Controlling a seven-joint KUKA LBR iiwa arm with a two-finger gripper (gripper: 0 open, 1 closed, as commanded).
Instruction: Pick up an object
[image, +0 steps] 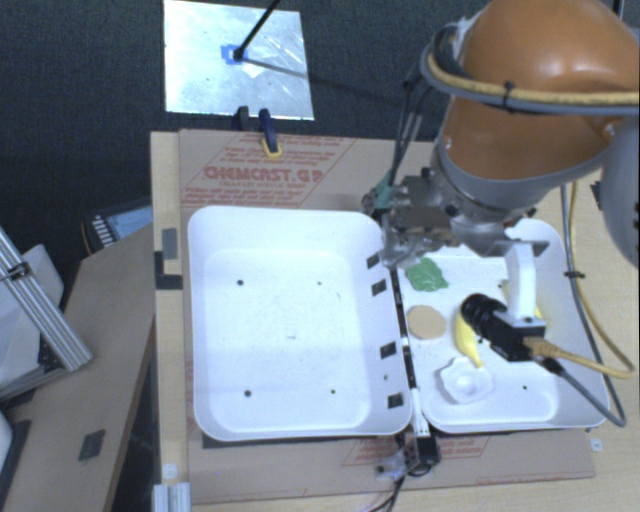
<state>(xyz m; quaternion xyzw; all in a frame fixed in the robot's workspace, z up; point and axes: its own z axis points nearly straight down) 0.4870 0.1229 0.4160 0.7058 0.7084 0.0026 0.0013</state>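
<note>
My gripper hangs low over the left edge of the right bin, close to the divider between the two bins. A green object lies just to the right of it and slightly nearer the camera. Further toward the front lie a flat tan disc, a yellow banana-like object and a white crumpled object. Nothing is visible between the gripper's tips, and the arm's large orange band covers the far part of the right bin.
The left bin sits beside the right one on a cardboard sheet. A shiny metal plate lies behind the bins, with a blue and yellow clamp at its front edge. An aluminium rail stands at far left.
</note>
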